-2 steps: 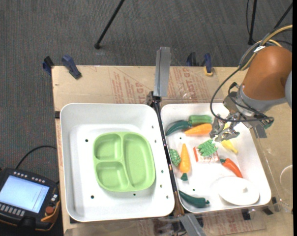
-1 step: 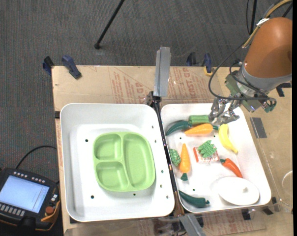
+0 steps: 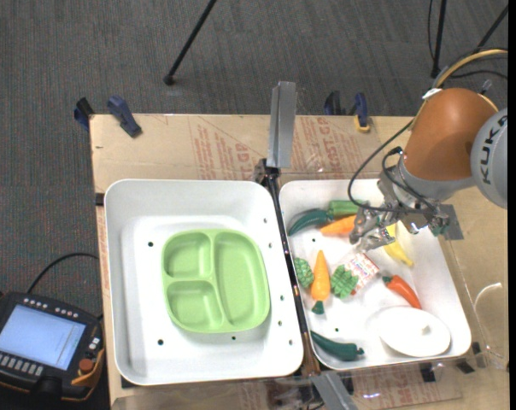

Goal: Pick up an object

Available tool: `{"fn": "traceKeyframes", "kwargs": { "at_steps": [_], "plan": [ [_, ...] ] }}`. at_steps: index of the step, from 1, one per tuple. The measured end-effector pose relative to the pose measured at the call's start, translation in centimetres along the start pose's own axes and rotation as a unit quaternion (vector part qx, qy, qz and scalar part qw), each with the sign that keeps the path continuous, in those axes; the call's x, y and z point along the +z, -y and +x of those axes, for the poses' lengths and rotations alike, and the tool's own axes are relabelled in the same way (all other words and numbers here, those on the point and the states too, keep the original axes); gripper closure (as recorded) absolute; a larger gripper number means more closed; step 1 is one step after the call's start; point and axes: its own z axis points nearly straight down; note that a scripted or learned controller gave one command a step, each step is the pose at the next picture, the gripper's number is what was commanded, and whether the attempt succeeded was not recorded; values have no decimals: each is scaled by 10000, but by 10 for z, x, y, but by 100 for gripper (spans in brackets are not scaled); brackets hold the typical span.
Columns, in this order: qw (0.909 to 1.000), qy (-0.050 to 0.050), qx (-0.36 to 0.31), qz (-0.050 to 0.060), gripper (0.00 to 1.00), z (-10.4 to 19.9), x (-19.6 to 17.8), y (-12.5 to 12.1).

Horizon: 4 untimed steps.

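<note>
While reading rightward from the lower-left corner: black teach pendant (image 3: 40, 340) on the floor, then left bin (image 3: 121, 203) at centre-left with a green divided plate (image 3: 215, 280) lying flat inside. Right of centre, right bin (image 3: 459, 314) strewn with toy foods: orange carrot (image 3: 320, 276), green-and-white packet (image 3: 354, 273), yellow banana (image 3: 401, 250), red pepper (image 3: 401, 290), white disc (image 3: 413, 331) at lower right. Gripper (image 3: 373, 229) in that bin's upper middle, just above the packet and left of the banana; spread or pressed together, impossible to tell

dark grey carpet (image 3: 87, 41) lay around a plywood bench (image 3: 198, 148), black tripod legs (image 3: 194, 32) stood behind, blue clamps (image 3: 121, 114) gripped its far edge
</note>
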Motion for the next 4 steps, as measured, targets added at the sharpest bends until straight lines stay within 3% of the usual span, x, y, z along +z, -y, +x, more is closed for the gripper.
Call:
{"fn": "traceKeyframes", "kwargs": {
  "at_steps": [1,2,3,4],
  "plan": [
    [10000,46,-1,34,0,-3,-7,2],
    [9997,147,165,83,0,116,-2,-8],
    [9990,88,426,63,0,56,1,25],
    [9965,64,834,25,0,-9,5,-61]
  ]
}}
